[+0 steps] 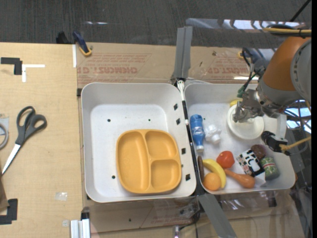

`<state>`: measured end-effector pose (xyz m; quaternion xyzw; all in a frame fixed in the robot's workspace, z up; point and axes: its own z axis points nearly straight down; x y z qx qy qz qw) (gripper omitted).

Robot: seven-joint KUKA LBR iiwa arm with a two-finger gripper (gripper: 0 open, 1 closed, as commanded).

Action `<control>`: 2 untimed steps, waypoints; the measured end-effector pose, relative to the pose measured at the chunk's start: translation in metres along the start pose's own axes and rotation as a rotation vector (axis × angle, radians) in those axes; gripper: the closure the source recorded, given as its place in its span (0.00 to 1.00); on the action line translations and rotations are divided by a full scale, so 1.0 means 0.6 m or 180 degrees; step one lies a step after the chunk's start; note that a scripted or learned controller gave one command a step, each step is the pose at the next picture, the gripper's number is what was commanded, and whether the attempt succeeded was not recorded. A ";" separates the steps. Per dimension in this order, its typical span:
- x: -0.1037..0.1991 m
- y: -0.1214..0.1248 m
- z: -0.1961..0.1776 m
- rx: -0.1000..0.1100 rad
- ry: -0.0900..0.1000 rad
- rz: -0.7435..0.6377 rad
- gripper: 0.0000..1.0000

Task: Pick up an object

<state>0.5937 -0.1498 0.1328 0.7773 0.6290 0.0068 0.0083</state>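
The arm [290, 66] reached in from the right, and its gripper [242, 114] was down over the white bowl [246, 125] at the back of the right bin [213, 90]. Whether anything sat between the tool's tips could not be told from up here. Nothing was seen lifted. The pickings all lay in that right bin: a blue bottle [197, 130] along the left wall, a crumpled white bit [213, 134] beside it, a tomato [225, 158] in the middle, a banana [216, 169] and an orange [212, 181] at the front, a carrot [239, 177] just right of them, and a black-and-white box [249, 163] near a green can [270, 168]. In the left bin [99, 133] sat a yellow tray [148, 160]. Scissors [24, 130] lay out on the bench [39, 182], far left.
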 end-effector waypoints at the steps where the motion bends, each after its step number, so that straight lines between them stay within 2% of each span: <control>1: 0.046 0.087 -0.183 0.0070 -0.0015 0.0706 1.00; 2: -0.070 0.128 -0.131 0.0070 -0.0022 0.1327 1.00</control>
